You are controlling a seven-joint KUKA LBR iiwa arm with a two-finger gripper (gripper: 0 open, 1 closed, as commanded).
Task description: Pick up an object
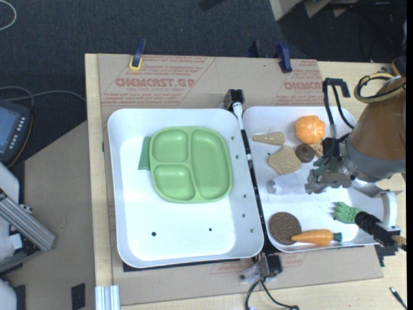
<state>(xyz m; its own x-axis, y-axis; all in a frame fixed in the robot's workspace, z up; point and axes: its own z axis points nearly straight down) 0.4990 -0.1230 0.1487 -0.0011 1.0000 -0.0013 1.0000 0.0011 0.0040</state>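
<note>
1. The task is naming no particular object, so any of the small things in the right bin [258,173] could serve. They are sitting in the right half of the frame: an orange ball-like fruit [310,128] toward the upper right, a small dark round piece [304,152] just below it, two tan wedge-shaped slabs [281,160], a brown disc [284,225] lower down, and a carrot [314,237] lying touching the disc's lower edge.
2. These are looking like toy foods, so I am judging them light and fairly stiff, with smooth skins that may be slipping under a pinch.
3. The carrot is looking best taken across its narrow middle; the fruit is round and likely rolling away unless gripped across its widest part; the flat slabs and the disc are offering little height to catch.
4. The claw [321,179] is hanging low over the right bin, right of centre, just beside the slabs and the dark piece.
5. Nothing is showing between its tips, and I cannot tell whether it is spread or clenched.
6. The left bin [129,199] is holding a green divided plate [191,164] on the desk [103,82].
</note>
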